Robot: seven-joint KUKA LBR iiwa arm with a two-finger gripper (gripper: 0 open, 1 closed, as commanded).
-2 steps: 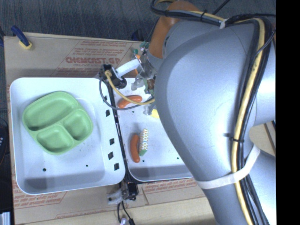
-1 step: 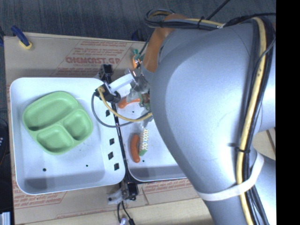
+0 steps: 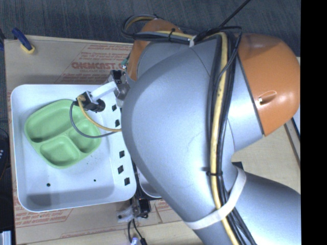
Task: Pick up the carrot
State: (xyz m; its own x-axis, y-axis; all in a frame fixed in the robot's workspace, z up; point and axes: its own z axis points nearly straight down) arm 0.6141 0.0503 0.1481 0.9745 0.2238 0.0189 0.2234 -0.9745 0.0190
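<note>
the grey arm [image 3: 204,137] leans in from the right, bulking over the right bin, beside the green tray [image 3: 61,134] in the left bin [image 3: 66,195].

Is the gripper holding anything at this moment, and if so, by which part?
It cannot be told. The grey arm covers the right bin and hides the gripper. A green divided plate lies in the left bin, untouched.

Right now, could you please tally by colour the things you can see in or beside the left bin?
Green: 1, the divided plate lying in the white bin.
Blue: 1, a small object on the bench, outside the bin's far corner.
Total: 2.
The arm covers the right side, so anything beneath it goes uncounted.
</note>
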